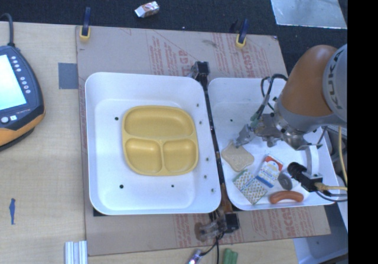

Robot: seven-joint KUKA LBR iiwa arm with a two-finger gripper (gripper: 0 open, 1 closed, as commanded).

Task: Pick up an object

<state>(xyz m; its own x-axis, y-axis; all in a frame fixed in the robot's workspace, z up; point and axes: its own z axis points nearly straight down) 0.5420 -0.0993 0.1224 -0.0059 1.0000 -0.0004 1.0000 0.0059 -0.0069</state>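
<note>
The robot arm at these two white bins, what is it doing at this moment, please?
The grey and orange arm reaches into the right bin, with its pincer low, just above a beige sponge-like piece. Nothing is seen held in it. Nearby lie a patterned packet, a small red and white pack and a toy sausage. The left bin holds a yellow divided tray.
</note>
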